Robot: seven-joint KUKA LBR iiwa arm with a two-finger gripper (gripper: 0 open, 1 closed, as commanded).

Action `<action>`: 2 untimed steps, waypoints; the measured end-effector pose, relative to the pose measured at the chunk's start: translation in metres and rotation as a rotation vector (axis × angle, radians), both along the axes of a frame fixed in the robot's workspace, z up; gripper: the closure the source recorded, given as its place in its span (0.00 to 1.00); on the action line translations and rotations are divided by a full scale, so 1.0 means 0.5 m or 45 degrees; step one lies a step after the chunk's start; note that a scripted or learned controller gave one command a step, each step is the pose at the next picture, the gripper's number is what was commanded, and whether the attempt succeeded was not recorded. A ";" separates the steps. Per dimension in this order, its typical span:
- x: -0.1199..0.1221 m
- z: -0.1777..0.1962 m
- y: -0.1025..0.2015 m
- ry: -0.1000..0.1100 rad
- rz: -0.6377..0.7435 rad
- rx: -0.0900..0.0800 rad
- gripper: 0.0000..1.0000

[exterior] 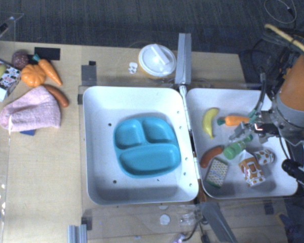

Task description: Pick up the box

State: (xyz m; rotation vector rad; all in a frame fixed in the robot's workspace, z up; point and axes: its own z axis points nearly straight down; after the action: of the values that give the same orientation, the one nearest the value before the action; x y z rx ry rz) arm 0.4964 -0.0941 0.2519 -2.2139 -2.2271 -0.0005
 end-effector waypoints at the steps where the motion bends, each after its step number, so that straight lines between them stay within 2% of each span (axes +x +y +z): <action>1: -0.022 -0.234 0.015 0.003 0.053 0.000 0.00; 2: 0.040 -0.310 0.018 -0.034 0.156 -0.001 0.00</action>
State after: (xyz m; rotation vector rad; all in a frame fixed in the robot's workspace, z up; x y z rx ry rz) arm 0.5165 -0.0851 0.0970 -2.0861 -2.3734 -0.0292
